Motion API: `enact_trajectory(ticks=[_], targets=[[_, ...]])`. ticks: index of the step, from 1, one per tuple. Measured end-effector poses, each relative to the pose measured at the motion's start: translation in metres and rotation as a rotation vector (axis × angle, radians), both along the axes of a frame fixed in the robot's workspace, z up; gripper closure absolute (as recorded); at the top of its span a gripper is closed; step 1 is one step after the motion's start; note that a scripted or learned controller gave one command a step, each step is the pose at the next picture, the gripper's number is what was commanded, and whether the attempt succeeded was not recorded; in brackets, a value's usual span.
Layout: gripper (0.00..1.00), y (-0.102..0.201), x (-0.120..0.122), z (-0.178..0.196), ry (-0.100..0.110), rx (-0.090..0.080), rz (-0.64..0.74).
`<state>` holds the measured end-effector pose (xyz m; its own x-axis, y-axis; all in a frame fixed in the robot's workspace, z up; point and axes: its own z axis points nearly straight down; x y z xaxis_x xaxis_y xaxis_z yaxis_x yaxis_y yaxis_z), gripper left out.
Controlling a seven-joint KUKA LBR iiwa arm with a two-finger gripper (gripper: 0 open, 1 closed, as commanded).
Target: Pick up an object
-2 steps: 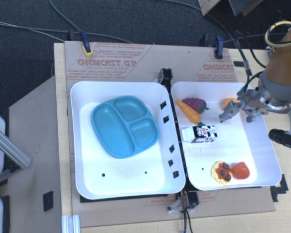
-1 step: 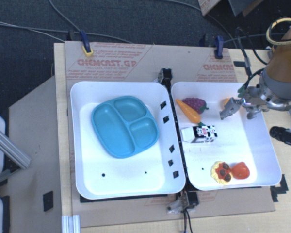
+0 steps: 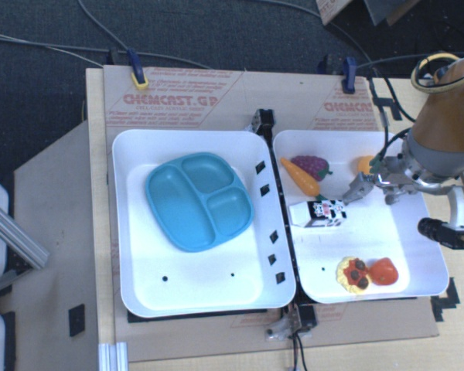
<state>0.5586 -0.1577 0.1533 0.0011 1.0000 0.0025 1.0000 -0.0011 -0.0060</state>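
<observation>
The tool hangs low in the right bin, with the grey-and-orange arm behind it on the far side from the other bin; whether it is released or clenched cannot be told at this slant. Just ahead of the tool's tip, toward the divider between the bins, lies a small black-and-white toy, the closest candidate to lift, and it looks apart from the tip, not touching. Further ahead and slightly up-frame from the tool sit an orange carrot and a purple grape bunch, touching each other; a small orange piece lies just beside the tool on its up-frame side. Down-frame from the tool, well apart, rest a pizza-like toy and a red piece side by side. To do this step well, the tool probably needs to centre over the black-and-white toy before descending, since a descent from here would likely land beside it. The left bin with its blue divided plate lies far beyond the tool and plays no part.
</observation>
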Motion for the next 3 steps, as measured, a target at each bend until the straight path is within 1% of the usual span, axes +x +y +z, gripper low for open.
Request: enact_trajectory(ticks=[1, 2, 3], targets=[[0.0, -0.009, 0.006, -0.049, -0.009, 0.001, 0.0], [0.0, -0.011, 0.01, -0.048, -0.02, -0.006, 0.0], [1.0, -0.01, 0.012, -0.035, -0.028, -0.006, 0.0]])
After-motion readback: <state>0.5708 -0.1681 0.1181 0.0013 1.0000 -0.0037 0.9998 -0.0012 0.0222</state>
